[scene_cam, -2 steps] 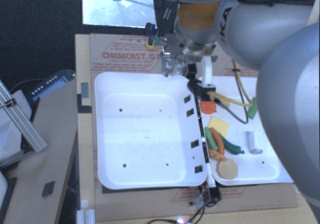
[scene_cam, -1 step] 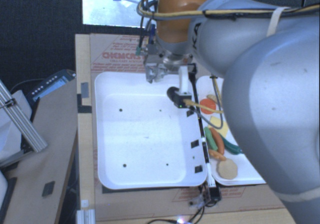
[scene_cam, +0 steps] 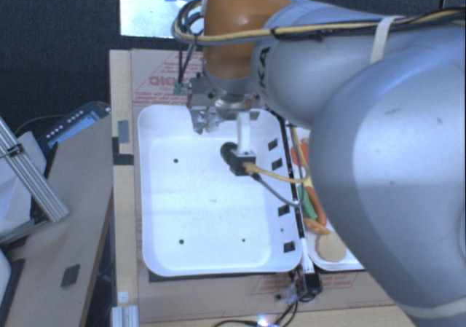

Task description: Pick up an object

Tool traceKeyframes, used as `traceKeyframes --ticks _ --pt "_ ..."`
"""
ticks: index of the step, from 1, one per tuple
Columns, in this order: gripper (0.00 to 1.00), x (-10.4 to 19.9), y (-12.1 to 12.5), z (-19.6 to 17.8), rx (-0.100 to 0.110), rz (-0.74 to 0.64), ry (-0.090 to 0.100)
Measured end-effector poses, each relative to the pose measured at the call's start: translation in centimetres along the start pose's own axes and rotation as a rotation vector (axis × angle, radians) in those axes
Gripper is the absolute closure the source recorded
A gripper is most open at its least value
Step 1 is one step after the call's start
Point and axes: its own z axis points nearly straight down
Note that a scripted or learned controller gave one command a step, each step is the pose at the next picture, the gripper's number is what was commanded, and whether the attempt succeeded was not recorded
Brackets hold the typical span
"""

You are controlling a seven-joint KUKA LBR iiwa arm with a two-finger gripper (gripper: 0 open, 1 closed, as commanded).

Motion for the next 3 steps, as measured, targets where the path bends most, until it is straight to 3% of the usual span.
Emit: traceKeyframes --ticks 1,3 --pt "1.00 3.2 -1.5 -6.7 -0.008 0.000 0.003" --pt "1.00 2.9 -1.9 -6.0 -0.002 0.004 -0.002"
